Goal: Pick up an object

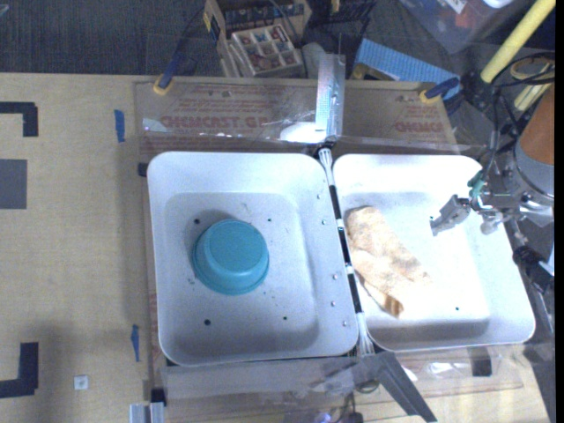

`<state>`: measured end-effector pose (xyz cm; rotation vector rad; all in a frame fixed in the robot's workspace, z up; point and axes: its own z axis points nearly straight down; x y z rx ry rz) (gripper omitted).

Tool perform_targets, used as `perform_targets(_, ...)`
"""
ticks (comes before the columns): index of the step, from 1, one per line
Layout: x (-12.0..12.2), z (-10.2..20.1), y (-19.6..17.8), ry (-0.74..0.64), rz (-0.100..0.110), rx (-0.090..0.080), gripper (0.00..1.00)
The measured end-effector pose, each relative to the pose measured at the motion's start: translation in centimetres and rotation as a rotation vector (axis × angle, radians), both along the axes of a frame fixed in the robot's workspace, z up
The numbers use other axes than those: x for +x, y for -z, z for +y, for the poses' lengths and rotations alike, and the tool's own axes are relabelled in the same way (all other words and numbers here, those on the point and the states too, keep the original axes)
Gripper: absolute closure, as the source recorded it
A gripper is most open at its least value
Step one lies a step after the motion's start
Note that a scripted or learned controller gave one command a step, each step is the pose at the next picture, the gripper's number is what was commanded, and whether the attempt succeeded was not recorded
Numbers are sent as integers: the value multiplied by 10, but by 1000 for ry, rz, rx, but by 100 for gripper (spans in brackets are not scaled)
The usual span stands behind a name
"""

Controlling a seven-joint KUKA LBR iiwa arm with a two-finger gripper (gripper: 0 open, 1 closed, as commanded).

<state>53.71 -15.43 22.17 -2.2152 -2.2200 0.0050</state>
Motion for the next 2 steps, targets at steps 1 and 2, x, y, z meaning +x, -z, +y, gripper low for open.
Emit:
perform_targets(1,-2,50,110,23,0,-1,0)
perform_targets(2,7,54,133,-15,-9,1,0)
